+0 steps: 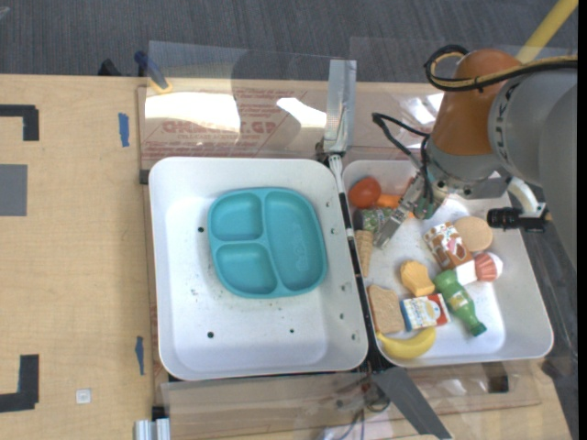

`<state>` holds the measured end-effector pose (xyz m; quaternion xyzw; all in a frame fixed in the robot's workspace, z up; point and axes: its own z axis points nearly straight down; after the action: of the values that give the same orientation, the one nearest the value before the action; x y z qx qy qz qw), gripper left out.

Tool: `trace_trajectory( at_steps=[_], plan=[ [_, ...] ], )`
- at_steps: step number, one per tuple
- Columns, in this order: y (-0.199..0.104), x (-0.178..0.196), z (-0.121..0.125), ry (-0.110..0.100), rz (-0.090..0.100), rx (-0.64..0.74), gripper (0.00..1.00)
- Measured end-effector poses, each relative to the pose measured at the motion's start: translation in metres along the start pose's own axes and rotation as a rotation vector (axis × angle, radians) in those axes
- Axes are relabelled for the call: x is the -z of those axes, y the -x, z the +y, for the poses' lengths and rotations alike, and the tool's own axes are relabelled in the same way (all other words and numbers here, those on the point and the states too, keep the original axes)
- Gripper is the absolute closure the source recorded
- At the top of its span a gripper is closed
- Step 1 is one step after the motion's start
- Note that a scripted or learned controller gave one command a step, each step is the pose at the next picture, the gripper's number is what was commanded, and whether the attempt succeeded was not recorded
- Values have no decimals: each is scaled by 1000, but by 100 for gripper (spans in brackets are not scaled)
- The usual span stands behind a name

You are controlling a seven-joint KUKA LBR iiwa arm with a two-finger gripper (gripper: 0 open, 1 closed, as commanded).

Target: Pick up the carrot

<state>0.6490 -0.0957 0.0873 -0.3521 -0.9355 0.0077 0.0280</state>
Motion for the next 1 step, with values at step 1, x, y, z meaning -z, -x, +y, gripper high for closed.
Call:
trace_trajectory(
  at_steps=[1],
  plan=[
    [5,14,5,20,-36,0,100]
  ],
)
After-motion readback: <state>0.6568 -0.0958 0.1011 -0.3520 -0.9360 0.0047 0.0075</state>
